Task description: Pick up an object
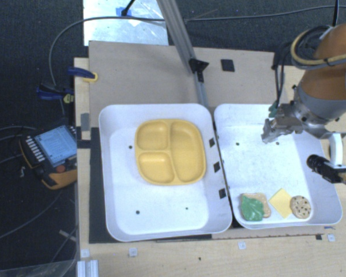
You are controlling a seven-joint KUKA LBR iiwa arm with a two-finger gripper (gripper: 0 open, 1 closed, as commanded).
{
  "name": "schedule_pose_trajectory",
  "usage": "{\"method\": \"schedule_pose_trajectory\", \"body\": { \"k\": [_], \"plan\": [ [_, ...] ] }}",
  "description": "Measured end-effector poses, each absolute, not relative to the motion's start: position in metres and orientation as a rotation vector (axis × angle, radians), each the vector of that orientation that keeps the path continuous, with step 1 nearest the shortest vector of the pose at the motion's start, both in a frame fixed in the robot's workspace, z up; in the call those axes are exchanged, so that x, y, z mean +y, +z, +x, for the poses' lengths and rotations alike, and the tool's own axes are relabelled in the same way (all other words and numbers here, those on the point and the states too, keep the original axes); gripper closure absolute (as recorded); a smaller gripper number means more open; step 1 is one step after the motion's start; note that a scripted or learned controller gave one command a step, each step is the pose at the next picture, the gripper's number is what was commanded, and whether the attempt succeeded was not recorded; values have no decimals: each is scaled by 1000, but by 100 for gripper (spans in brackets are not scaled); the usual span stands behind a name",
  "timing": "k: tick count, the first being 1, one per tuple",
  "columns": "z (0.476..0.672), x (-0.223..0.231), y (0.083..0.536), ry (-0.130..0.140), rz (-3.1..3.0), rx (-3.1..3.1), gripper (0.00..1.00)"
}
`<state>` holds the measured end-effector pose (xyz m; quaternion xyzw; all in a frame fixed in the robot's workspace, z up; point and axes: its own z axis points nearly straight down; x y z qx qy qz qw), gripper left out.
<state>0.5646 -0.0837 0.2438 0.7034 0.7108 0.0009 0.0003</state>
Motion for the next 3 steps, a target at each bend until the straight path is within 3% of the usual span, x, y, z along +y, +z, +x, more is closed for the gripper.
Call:
{"method": "schedule_pose_trajectory", "body": {
  "k": [3],
  "plan": [
    [600,55,221,3,2212,2228,100]
  ]
}}
